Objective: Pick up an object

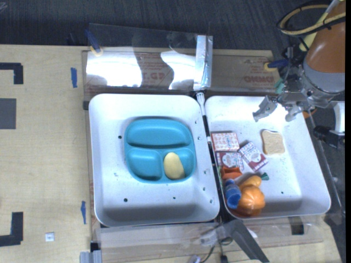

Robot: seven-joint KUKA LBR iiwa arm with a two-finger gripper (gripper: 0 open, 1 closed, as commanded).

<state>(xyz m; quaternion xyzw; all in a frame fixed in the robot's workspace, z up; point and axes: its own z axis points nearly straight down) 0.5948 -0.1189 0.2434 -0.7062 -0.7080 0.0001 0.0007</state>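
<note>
My gripper [278, 109] hangs over the far part of the right bin [307, 169], open, with nothing between its fingers [262, 110]. Just in front of it lies a slice of bread [272, 142], apart from the gripper. Along the bin's left side sit small red-and-white cartons [225, 141], an orange round fruit [251, 199] and a blue item [232, 193]. In the left bin [104, 125] a blue divided plate [143, 141] holds a yellow oval object [174, 165].
A shiny clear panel [142, 64] and a metal upright [202, 62] stand behind the bins. Yellow cables [307, 18] loop above the orange wrist band [328, 53]. Bare bin floor lies right of the bread.
</note>
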